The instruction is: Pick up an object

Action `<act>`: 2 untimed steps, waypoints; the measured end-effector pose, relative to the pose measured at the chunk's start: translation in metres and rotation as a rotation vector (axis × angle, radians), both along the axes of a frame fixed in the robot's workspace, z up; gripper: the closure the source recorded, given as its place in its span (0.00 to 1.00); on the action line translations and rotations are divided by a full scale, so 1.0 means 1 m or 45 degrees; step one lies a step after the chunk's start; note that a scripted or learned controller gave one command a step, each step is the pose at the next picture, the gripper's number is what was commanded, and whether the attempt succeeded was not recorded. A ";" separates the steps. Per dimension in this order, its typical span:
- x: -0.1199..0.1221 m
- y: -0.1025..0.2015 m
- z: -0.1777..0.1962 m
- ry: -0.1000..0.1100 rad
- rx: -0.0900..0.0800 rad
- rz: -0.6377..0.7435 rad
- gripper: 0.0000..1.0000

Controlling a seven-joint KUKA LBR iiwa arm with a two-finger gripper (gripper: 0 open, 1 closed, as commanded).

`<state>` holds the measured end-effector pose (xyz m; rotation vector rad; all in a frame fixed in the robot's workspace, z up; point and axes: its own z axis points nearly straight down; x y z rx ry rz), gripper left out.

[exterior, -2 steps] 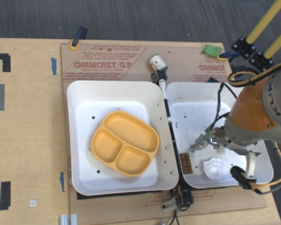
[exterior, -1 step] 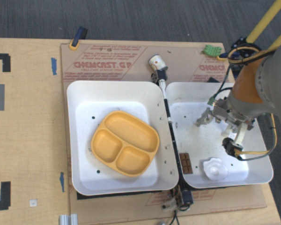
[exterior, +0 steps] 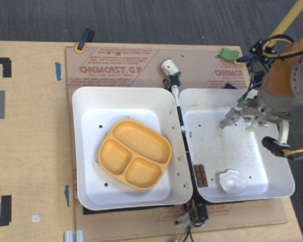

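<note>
Objects that could be picked all lie untouched in the two shallow white bins. In the left white bin [exterior: 86, 105], a yellow plastic divided plate with three compartments [exterior: 135, 154] sits flat near the middle, a little toward the near edge. In the right white bin [exterior: 272, 188], a small white rounded plastic piece [exterior: 232, 181] rests near the near edge, and a small dark brown rectangular block [exterior: 200, 175] lies at the near left corner, just beside the wall shared with the left bin.

The grey arm with its orange band reaches in over the far right part of the right bin. Its two-finger gripper [exterior: 245, 120] hangs above the far portion of that bin, fingers spread wide and angled down, with nothing between them. One light grey fingertip [exterior: 227, 121] points toward the bin floor, apart from every object; the white piece and the brown block are both well toward the near edge from it.

As a judgement, the task is at an early stage: no grasp has been made and nothing is lifted. What remains is to bring the gripper over one object, descend, close on it and raise it clear of the bin.
</note>
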<state>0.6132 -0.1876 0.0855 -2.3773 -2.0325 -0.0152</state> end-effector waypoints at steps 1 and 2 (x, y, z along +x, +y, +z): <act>0.030 -0.005 0.002 -0.007 0.009 0.002 0.00; -0.025 0.061 0.000 -0.002 -0.019 0.039 0.00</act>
